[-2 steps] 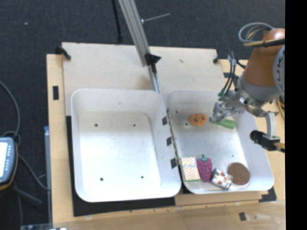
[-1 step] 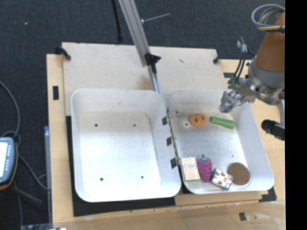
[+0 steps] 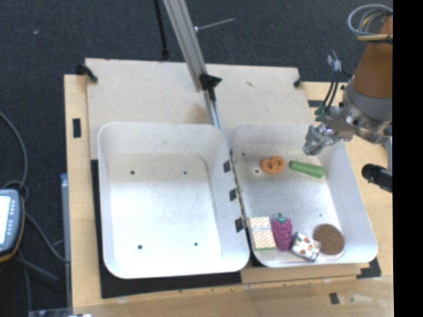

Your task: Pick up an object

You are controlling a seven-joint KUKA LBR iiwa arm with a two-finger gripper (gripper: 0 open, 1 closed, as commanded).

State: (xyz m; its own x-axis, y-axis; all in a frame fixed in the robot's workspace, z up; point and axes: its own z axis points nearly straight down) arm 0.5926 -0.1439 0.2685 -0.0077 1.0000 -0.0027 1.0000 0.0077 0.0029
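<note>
The green stick [image 3: 307, 169] is lying in the right bin [image 3: 344, 177] beside the orange piece [image 3: 271, 165], probably the nearest target; the gripper [image 3: 316, 140] is hovering just above it, carrying nothing, while other items are crowding the near wall

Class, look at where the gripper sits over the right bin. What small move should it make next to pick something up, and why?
Probably a short move down and slightly left onto the green cylinder. The gripper sits just above its upper right, nearer than to the orange ring, and the cylinder lies apart from other things on the right bin floor.
</note>
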